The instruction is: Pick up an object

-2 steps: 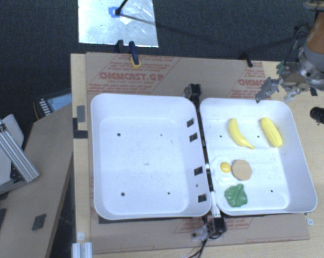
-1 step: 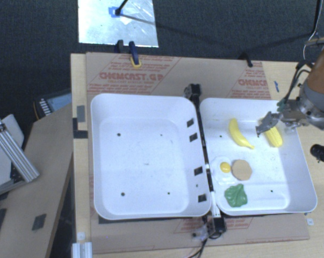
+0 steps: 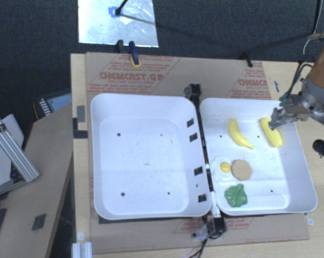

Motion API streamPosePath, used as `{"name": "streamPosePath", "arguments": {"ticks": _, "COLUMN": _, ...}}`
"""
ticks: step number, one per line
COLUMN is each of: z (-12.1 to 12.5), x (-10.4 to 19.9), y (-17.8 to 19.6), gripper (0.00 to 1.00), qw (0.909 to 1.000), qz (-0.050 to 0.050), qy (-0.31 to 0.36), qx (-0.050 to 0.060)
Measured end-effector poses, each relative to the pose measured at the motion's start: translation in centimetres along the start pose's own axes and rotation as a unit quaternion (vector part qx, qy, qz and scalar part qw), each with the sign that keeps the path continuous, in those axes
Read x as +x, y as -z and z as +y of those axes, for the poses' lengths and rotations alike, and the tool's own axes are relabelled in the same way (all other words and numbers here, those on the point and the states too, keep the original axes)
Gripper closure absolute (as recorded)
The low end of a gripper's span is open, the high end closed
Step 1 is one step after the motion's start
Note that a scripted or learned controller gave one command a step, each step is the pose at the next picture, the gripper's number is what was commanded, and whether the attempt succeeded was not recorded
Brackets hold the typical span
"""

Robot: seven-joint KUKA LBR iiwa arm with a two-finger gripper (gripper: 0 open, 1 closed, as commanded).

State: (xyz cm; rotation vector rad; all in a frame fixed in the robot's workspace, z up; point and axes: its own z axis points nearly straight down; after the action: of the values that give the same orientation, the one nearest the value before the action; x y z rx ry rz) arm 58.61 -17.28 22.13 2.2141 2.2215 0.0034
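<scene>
Target looks like the yellow corn-like piece (image 3: 272,133) in the right bin (image 3: 301,168), near that bin's far right corner, lying roughly lengthwise toward the near edge. The gripper (image 3: 279,117) sits right at its far end, fingertips touching or just above it; can't tell which. Finger opening can't be read from this angle, and nothing is clearly between the fingers, so no confirmed hold.

Other items in the right bin:
- banana (image 3: 239,134), just left of the corn-like piece, apart from it, curved, toward the far half of the bin.
- small yellow round piece (image 3: 225,167), near the bin's left wall, mid-depth.
- tan round cookie-like disc (image 3: 241,170), just beside the yellow round piece, on its right; touching or not, unclear.
- green leafy piece (image 3: 236,195), near the near left corner, just in front of the disc.

The arm (image 3: 320,85) enters over the bin's far right corner, wrist tilted down toward the corn-like piece.

The left bin (image 3: 97,144) abuts the right one along a shared edge with black clips (image 3: 194,137). Both sit on a cardboard sheet (image 3: 167,71) on the bench.
</scene>
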Motion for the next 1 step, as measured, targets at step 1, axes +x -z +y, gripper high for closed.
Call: {"name": "streamPosePath", "arguments": {"ticks": 1, "z": 2.63, "x": 6.88, "y": 7.97, "gripper": 1.00, "qw": 1.0000, "qz": 0.001, "qy": 0.004, "qx": -0.002}}
